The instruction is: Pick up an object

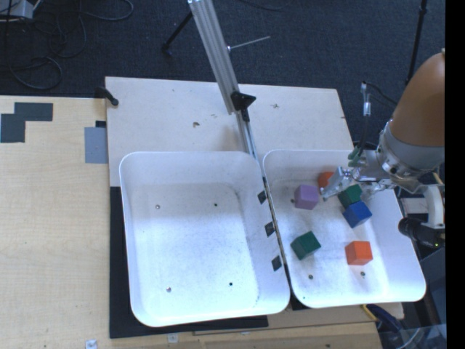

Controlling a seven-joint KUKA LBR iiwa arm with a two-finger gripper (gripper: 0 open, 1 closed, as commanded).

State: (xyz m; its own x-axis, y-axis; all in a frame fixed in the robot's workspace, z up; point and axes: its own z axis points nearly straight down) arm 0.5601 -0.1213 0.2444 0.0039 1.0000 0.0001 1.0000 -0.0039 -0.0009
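Claw [347,185] sits low inside the right bin [407,286], reaching in from the right edge under the grey wrist and orange band. Fingers look spread, metal tips either side of a dark green block [352,195] right at the claw; can't tell if they actually pinch it, so grip state unclear. Blue cube [357,214] just below the claw, touching or nearly touching that green block. Small orange piece [325,179] just left of the claw, partly hidden. Purple cube [306,196] further left of the claw, near the bin divider. Second green cube [306,244] down-left of the claw, well apart. Orange cube [358,253] straight below the claw, past the blue one. Left bin [138,195] far left of the claw. Both bins rest on the bench [51,217].
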